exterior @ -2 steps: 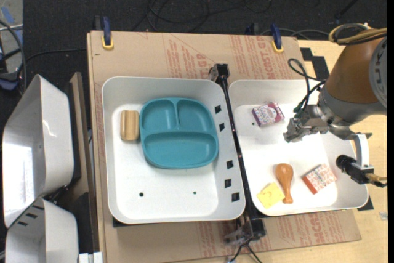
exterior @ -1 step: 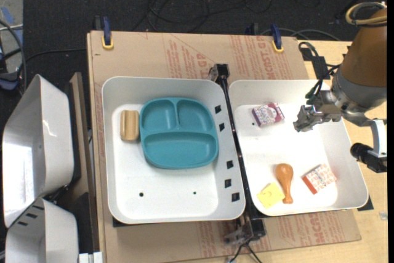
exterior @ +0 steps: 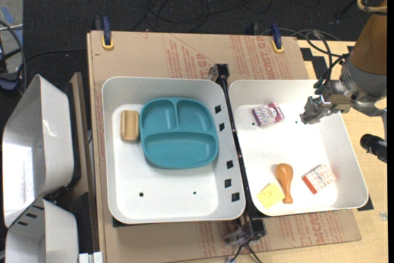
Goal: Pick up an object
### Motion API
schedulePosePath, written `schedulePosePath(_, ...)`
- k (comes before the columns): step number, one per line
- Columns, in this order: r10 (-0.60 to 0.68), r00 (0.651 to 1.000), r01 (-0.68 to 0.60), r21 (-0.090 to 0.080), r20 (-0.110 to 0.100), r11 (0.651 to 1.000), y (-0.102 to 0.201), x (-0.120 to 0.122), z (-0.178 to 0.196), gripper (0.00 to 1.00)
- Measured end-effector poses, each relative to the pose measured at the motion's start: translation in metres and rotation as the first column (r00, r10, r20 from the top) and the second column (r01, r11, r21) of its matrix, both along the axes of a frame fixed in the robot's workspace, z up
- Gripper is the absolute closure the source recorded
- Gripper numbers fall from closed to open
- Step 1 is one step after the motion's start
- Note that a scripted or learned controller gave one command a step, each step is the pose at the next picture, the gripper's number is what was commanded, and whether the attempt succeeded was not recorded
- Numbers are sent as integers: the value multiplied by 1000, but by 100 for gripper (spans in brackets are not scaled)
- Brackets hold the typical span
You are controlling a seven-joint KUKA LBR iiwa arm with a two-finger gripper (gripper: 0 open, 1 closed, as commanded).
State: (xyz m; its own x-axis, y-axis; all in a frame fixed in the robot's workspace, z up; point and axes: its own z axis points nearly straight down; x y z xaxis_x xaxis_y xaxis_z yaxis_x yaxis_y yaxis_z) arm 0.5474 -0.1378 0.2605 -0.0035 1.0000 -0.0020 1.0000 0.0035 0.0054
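The right bin (exterior: 345,132) holds a small purple-and-white packet (exterior: 267,114) at its upper left, an orange toy drumstick (exterior: 285,181), a yellow block (exterior: 269,195) beside the drumstick, and a red-and-white box (exterior: 319,178) at the lower right. My gripper (exterior: 313,111) hangs over the upper right part of this bin, to the right of the purple packet and apart from it. I see nothing between its fingers.
The left bin (exterior: 117,151) holds a teal divided plate (exterior: 179,132) and a tan bread-like block (exterior: 129,125) at its left. A black divider (exterior: 233,151) runs between the bins. Cables lie on the floor beyond the bench.
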Motion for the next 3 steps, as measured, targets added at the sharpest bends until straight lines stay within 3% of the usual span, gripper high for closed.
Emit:
schedulePosePath(2,5,1000,-5,4,-6,1000,108,-9,-7,100)
schedulePosePath(3,5,1000,-5,3,-5,1000,160,2,-10,100)
